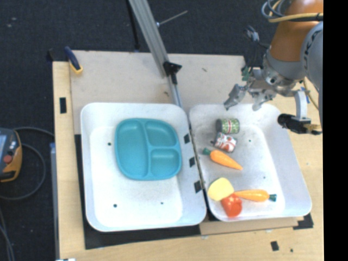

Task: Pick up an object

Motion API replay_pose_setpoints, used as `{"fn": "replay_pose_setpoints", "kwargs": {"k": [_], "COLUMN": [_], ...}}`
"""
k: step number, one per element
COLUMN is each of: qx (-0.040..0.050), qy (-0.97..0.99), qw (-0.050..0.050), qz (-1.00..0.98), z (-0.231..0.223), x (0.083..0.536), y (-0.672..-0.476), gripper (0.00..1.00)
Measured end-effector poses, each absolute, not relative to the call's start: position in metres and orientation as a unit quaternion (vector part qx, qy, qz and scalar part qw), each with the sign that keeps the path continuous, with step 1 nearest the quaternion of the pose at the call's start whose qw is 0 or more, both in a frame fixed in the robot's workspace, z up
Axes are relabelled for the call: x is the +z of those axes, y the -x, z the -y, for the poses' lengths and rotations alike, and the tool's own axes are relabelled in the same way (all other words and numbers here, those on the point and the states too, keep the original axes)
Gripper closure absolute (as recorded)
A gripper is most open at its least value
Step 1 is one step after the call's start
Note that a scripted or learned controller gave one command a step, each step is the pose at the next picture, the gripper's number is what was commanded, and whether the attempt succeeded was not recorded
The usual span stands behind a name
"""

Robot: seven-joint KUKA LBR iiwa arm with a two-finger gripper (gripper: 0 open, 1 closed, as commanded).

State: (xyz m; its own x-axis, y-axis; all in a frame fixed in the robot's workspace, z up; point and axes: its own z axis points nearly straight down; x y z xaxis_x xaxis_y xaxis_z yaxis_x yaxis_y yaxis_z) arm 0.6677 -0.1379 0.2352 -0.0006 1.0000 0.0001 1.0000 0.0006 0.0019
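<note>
1. Arm: grey KUKA arm with orange band, entering over the far right corner of the bench. Its gripper [244, 98] hangs above the far edge of the right bin [288, 162], fingers spread apart with nothing between them.
2. Right bin, contents:
   - small can with green label [228, 126], lying on its side near the far edge, closest to the gripper and the likeliest target;
   - crumpled red-and-white packet [225, 142], touching or just beside the can;
   - toy carrot [225, 159], mid-bin;
   - yellow toy fruit [220, 188] and red toy fruit [232, 205], touching, at the near left corner;
   - second toy carrot [254, 196], at the near edge.
3. Left bin [98, 200], contents: teal divided plate [148, 148], centred, compartments bare.
4. Risks, as judged:
   - the can is round and on its side, so it may roll away as the fingers close;
   - the packet crowds the can, so a finger may land on it or drag both;
   - descent near the far edge may strike the bin rim.
</note>
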Motion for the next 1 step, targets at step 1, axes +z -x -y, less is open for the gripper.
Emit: {"fn": "replay_pose_setpoints", "kwargs": {"k": [1], "qx": [-0.0016], "qy": [-0.707], "qw": [0.0], "qz": [-0.707], "z": [0.1412], "x": [0.193], "y": [-0.6687], "gripper": [0.0]}}
